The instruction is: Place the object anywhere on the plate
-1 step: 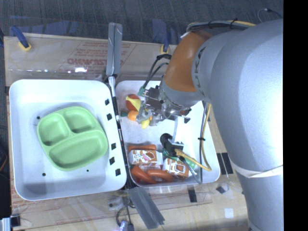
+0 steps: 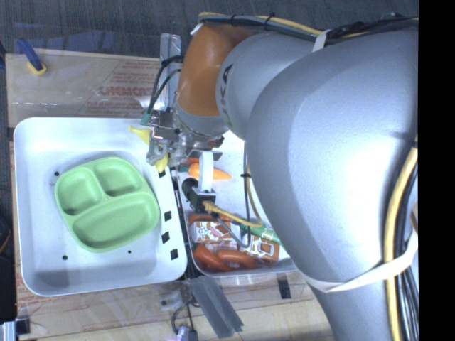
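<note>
One orange piece (image 2: 213,172) sits under your gripper (image 2: 186,163), grip state unclear; secure it, then cross to the green plate (image 2: 106,203).

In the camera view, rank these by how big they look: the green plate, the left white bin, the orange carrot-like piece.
1. left white bin, largest.
2. green plate, lying inside that bin.
3. orange carrot-like piece, smallest, though the arm partly hides it, so its full extent is unsure.

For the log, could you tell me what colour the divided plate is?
Light green; the plate shows in the camera view.
</note>
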`<state>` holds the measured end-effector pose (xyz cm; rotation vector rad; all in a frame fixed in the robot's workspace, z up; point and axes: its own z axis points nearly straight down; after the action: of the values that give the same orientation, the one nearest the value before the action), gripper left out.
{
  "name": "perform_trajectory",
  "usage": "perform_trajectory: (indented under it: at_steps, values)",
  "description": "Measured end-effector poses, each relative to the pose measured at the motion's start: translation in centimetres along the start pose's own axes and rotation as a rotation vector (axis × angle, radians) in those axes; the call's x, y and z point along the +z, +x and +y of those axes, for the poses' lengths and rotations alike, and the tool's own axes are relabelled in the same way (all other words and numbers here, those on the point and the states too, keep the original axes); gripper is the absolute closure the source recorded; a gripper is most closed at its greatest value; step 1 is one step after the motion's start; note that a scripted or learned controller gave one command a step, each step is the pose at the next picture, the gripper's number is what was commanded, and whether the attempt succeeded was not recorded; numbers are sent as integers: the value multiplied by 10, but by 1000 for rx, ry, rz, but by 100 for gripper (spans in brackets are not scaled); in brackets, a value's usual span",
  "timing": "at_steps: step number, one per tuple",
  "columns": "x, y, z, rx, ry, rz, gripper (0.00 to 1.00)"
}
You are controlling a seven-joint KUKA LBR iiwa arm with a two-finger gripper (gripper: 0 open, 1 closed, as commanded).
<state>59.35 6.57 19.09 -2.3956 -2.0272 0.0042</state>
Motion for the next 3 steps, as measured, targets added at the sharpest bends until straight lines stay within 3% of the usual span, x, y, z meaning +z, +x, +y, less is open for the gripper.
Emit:
perform_trajectory:
  at_steps: [1, 2, 3]
  values:
    - [-26, 45, -56, 37, 2, -1, 100]
    - [-26, 45, -56, 38, 2, -1, 0]
    - [-14, 39, -24, 253, -1, -1, 0]
